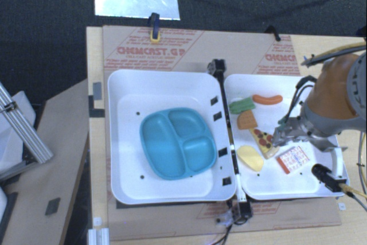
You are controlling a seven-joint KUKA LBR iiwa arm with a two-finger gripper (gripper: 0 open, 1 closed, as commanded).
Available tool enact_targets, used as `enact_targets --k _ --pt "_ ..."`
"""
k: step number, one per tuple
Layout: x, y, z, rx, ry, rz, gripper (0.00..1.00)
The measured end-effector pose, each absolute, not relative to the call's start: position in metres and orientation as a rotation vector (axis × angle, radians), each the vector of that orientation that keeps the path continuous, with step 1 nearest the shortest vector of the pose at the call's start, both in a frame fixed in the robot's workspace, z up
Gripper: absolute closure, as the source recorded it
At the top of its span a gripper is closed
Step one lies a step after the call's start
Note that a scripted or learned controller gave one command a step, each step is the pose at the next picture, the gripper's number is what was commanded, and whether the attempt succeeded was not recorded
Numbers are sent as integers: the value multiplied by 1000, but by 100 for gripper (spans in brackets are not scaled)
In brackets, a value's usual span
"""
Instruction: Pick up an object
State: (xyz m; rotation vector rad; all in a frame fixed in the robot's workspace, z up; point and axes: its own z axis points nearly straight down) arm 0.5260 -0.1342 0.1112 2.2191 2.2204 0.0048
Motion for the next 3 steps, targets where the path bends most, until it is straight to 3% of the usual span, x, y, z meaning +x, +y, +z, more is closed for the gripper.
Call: enact_targets --k 2,3 --pt "535 -134 229 2211 2221 7 100" --pt "549 -78 219 2210 2232 4 100"
